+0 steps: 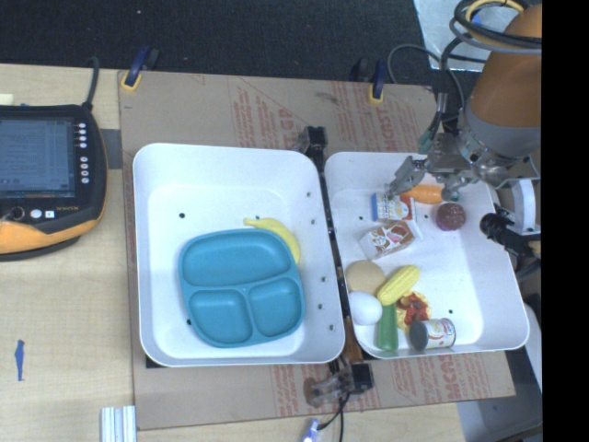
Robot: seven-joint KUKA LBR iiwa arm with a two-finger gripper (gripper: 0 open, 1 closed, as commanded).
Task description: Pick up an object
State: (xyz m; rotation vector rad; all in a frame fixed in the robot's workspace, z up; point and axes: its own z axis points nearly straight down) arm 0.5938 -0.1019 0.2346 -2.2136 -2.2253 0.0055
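My gripper (pixel 425 184) hangs over the back of the right bin (pixel 497 274) with its fingers spread apart. Just under it, between the fingertips, lies an orange carrot-like piece (pixel 426 194); I cannot tell whether the fingers touch it. A dark red round fruit (pixel 450 215) sits just to its right. A small white packet (pixel 391 207) lies just to its left, and a snack pouch (pixel 390 238) lies in front of that. Toward the front of the bin lie a tan ball (pixel 364 274), a white egg (pixel 364 308), a yellow corn cob (pixel 398 284), a green vegetable (pixel 386 328) and a small can (pixel 433 333).
The left bin (pixel 156 247) holds a blue divided plate (pixel 242 286) with a yellow banana (pixel 276 231) at its back right corner. A teach pendant (pixel 41 173) rests on the bench at the far left. Black clamps sit between the bins at the back (pixel 316 139).
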